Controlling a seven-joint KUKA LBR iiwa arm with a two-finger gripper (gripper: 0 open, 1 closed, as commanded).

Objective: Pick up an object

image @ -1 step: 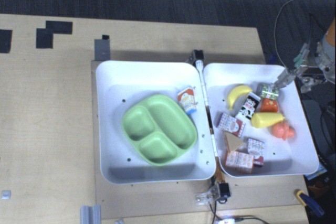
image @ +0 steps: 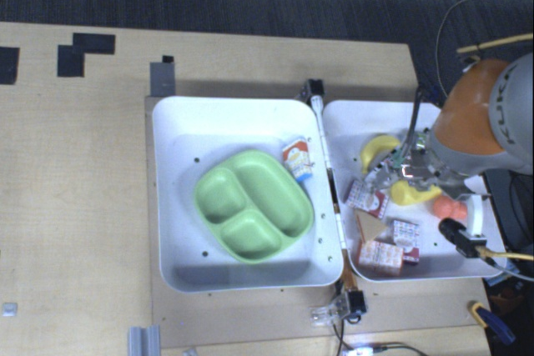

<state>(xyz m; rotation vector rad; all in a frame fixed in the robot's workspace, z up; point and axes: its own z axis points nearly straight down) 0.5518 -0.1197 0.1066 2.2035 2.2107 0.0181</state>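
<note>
The arm [image: 492,117] reached in from the right and hung low over the right bin [image: 338,179], its gripper [image: 400,169] down among the clutter near a yellow toy [image: 380,149]. I could not tell whether it was spread or pinched, nor whether anything sat in it; the wrist hid too much.

The trouble I expected lay in the crowding. A second yellow piece [image: 407,194] and an orange-red lump [image: 449,206] sat just beside the gripper, and small printed packets [image: 364,198] lay overlapping beneath it. Closing there could well have caught two things at once, or nudged the round toy aside so that it rolled clear. The flat packets, lying flush against the bin floor, looked hard to get under, and a lift might have come up with nothing.

The yellow toy, the likeliest target to my eye, sat toward the back of the right bin, close to the divider. It looked smooth, rounded and a little glossy, the kind of thing that slips from a poor grip. A brown wedge [image: 370,225] and a red-and-white box [image: 385,256] lay nearer the front.

In the left bin [image: 167,204] a green divided plate [image: 253,204] lay flat, with a small carton [image: 298,158] touching its far edge, well apart from the arm.
</note>
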